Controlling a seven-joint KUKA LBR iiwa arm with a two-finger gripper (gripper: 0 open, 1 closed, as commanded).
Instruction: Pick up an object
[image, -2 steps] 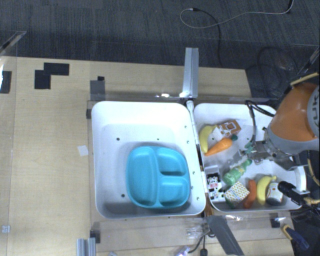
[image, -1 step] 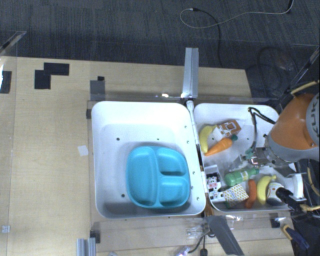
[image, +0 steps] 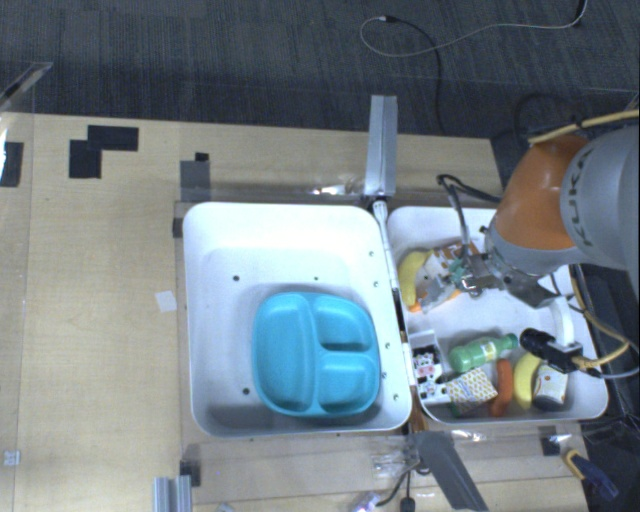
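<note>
I am reaching my arm (image: 560, 205) from the right into the right bin (image: 590, 405). My gripper (image: 452, 275) is hanging low over the back of that bin, just beside a yellow banana (image: 411, 275). I cannot tell what my gripper is doing there. A green bottle (image: 482, 352) is lying near the front. A blue tray (image: 316, 352) is sitting in the left bin (image: 225, 240).
</note>
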